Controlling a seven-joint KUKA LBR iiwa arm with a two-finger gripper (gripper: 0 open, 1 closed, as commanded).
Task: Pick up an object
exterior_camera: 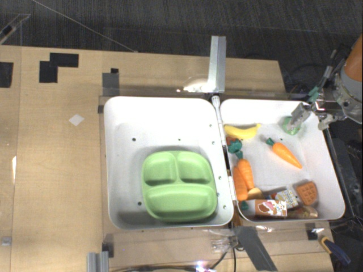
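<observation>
The bench (57,169) carried two shallow white bins side by side. The left bin (122,118) held a green divided plate (178,185), lying flat toward the bin's near edge and a little right of its middle.

The right bin (334,197) held the small things. A yellow banana (243,131) lay near the bin's far-left corner, its long axis running roughly left to right along the far part of the bin. A carrot (285,154) lay near the bin's middle, toward the right wall, on a slant: its green top pointed to the far left and its orange tip to the near right. A second carrot (244,177) lay against the left wall, its long axis running from far to near, with its green top (235,147) at the far end. Along the near edge lay a brown packet (274,207) stretched left to right, and just beside it, at the near-right corner, a waffle-like biscuit (307,192).

The gripper (296,120) hung over the far-right part of the right bin, the arm (349,89) coming in from the right edge. Nothing could be seen between the fingers; how wide the jaws stood could not be told. The gripper was apart from the slanted carrot, which lay just nearward of it.
</observation>
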